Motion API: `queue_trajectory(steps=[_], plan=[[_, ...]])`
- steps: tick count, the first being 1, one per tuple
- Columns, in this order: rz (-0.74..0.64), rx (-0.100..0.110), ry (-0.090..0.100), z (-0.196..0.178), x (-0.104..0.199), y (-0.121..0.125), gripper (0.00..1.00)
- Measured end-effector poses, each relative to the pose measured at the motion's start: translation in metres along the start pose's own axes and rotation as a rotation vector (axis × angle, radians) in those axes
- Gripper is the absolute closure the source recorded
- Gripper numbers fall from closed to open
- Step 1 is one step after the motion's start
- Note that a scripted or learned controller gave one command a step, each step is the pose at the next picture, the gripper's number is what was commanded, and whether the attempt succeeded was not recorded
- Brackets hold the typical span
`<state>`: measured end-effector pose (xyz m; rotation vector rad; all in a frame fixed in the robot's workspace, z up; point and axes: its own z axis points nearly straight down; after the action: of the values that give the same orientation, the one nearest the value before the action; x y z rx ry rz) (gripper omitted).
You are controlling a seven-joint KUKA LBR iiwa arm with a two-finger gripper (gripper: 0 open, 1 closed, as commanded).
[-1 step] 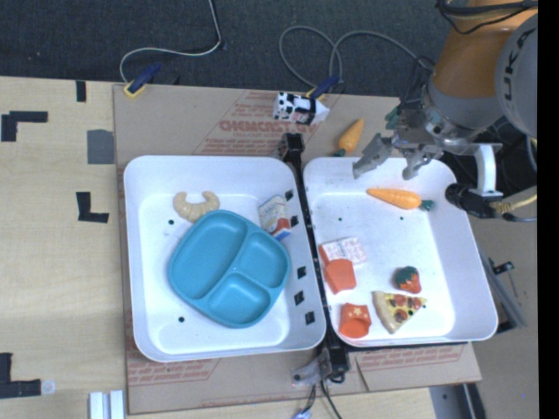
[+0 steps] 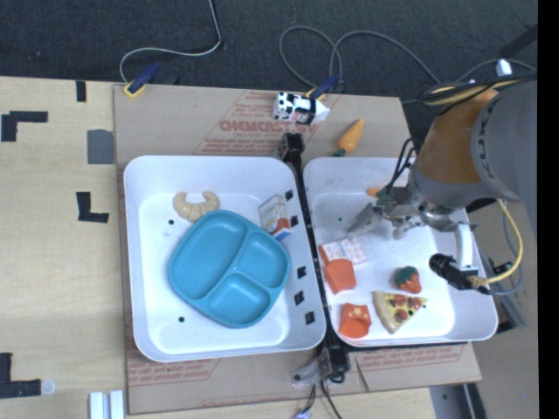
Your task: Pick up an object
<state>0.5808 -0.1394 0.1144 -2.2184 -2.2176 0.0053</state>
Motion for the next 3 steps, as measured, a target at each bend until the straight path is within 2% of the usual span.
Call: queue_trajectory(steps=[1, 2, 3], plan=[[0.001, -0.009, -0.006, 0.028, -0.07, -0.05, 0.0], [0.0, -0.011, -0.004, 0.028, -0.045, -0.095, 0.0], [-0.003, -0.012, -0.002, 0.028, 0.008, -0.051, 0.0]])
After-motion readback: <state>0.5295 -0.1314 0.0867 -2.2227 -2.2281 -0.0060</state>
